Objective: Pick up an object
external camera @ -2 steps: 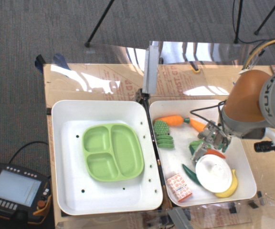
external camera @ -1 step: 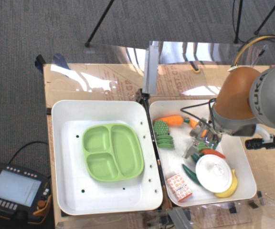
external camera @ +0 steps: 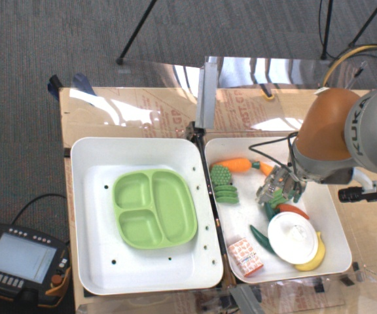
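From above, the gripper (external camera: 279,190) hangs low in the right bin (external camera: 326,221), near its middle; how its grip stands I cannot tell. Just beside it lie a carrot (external camera: 235,165), a green vegetable (external camera: 222,183), a white plate (external camera: 293,237) and a banana (external camera: 313,259). A small carton (external camera: 246,256) sits near the front edge. The left bin (external camera: 90,175) carries a green tray (external camera: 154,209).

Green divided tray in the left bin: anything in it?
Empty. All three compartments of the green divided tray show bare green; it lies flat in the left bin.
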Robot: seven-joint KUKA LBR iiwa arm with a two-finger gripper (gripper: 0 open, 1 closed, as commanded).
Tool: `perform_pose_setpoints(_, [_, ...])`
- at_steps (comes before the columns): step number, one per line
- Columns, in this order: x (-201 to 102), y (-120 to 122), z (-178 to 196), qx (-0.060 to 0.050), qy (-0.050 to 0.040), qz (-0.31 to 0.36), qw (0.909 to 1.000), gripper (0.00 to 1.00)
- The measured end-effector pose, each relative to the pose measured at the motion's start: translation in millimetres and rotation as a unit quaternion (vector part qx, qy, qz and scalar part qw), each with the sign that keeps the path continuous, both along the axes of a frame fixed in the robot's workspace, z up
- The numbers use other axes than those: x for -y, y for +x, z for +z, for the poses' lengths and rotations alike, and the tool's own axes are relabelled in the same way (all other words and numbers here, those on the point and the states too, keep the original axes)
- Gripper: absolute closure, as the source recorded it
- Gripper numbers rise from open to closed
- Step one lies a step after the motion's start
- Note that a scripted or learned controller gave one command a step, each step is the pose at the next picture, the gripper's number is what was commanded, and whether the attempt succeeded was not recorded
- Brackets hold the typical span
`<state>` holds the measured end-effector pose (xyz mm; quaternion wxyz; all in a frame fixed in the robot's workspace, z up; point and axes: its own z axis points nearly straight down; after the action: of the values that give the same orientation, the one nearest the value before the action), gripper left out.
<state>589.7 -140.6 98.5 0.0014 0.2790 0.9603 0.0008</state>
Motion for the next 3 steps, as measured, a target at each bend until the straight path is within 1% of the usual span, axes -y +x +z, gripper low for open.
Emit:
perform_pose_setpoints(1, [-34, 38, 26, 0.001, 0.0002, -0.019, 0.9998, 1.0])
perform_pose_setpoints(2, [-49, -43, -13, -0.005, 0.0004, -0.144, 0.9896, 1.0])
perform_pose_setpoints(3, [-49, -42, -12, -0.004, 0.0004, -0.144, 0.9896, 0.0])
